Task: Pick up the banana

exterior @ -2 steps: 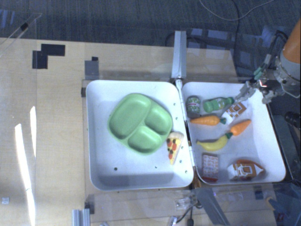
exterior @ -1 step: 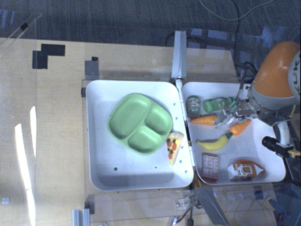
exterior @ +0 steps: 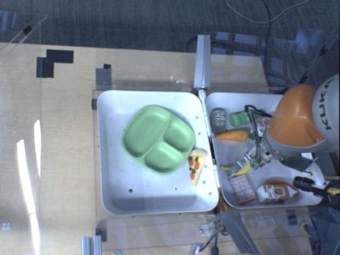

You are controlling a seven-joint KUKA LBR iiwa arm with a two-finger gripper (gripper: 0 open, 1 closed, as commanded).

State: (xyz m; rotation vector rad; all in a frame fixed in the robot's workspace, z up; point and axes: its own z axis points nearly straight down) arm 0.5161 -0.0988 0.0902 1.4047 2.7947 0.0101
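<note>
The gripper (exterior: 254,159) sits low in the right bin (exterior: 276,96), right of the frame's centre, below the orange band (exterior: 295,116) of the arm that fills the frame's right edge. Whether it is spread or pressed together cannot be told from this slanted view; its tip is a small tangle of metal and cable.

The banana (exterior: 239,169) lies in the same bin, just to the lower left of the gripper's tip and touching or nearly touching it. Little of its yellow shows, a short piece pointing toward the bin's left wall. Nothing shows it between the tips, so it reads as lying on the bin floor.

Around it in the right bin are 4 more things: a carrot (exterior: 231,136) just above, lying flat; a can (exterior: 218,119) in the upper left corner; a checked red packet (exterior: 242,187) just below the banana; and a brown and white bottle (exterior: 276,192) on its side at the lower right.

The left bin (exterior: 111,195) holds a green plate (exterior: 158,138) with 3 sections, and a pizza slice (exterior: 196,165) at the plate's lower right, near the wall between the 2 bins.
</note>
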